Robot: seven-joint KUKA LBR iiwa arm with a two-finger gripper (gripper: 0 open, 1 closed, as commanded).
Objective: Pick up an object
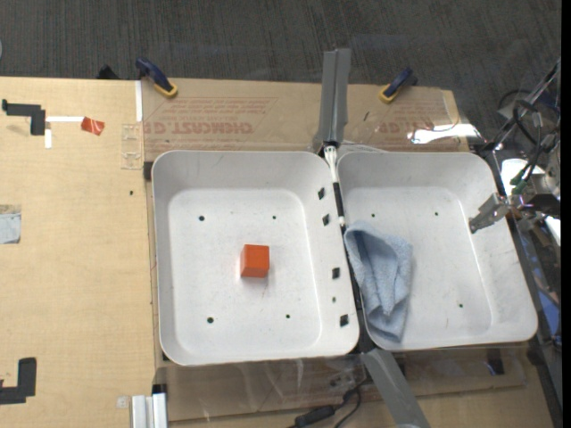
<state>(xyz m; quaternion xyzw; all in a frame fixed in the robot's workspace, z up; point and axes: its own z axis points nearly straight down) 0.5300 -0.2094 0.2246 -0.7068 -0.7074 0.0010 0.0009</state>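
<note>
At right bin's (428, 172) edge, tool (486, 214) partly cut off, grip unreadable, blue cloth (382, 279) crumpled.

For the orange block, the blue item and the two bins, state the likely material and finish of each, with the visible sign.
Orange block: probably painted wood or plastic; sharp flat faces, even matte colour.
Blue cloth: soft woven fabric, likely a towel; it lies crumpled in folds with a fuzzy surface.
Left bin and right bin: likely moulded plastic; smooth white walls, rounded corners, slight sheen.
</note>
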